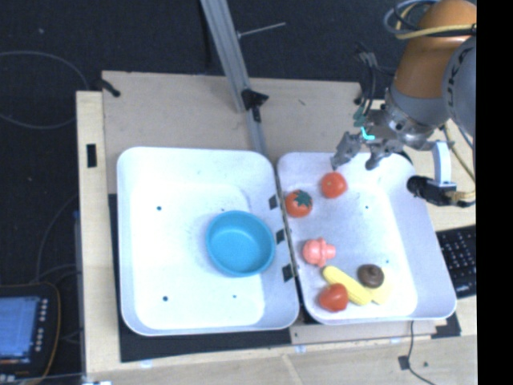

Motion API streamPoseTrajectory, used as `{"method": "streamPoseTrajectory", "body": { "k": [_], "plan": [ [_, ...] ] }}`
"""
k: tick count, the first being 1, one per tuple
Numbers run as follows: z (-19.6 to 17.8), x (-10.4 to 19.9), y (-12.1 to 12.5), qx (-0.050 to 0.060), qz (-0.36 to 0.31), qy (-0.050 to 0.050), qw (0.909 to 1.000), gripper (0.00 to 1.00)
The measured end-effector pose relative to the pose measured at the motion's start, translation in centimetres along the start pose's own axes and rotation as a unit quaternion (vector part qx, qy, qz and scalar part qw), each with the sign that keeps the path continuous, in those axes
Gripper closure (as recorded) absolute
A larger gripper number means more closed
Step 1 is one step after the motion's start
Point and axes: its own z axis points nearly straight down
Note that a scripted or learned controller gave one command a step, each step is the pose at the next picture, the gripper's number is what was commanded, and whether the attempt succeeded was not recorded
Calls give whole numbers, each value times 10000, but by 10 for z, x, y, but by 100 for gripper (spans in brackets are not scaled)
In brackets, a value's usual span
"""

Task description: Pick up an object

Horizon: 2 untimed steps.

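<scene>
My gripper [357,158] hangs over the far edge of the right bin [417,239], its two fingers spread apart with nothing between them. Just below it lies a red ball-like fruit [333,185]. A red tomato with a green top [298,203] rests by the bin's left wall. Nearer the front are a pink toy [318,252], a yellow banana [348,284], a brown doughnut-like piece [370,276] and another red fruit [333,297].
The left bin [160,183] holds a blue bowl [239,242]. A grey metal post [228,50] slants up from between the bins at the back. A keyboard [458,259] lies off the bench at the right.
</scene>
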Motion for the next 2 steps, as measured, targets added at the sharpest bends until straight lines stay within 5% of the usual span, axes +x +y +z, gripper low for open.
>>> {"method": "streamPoseTrajectory", "body": {
  "k": [1,2],
  "plan": [
    [-4,0,1,-35,-3,-3,10000,0],
    [53,5,9,-20,-22,-15,10000,0]
  ]
}}
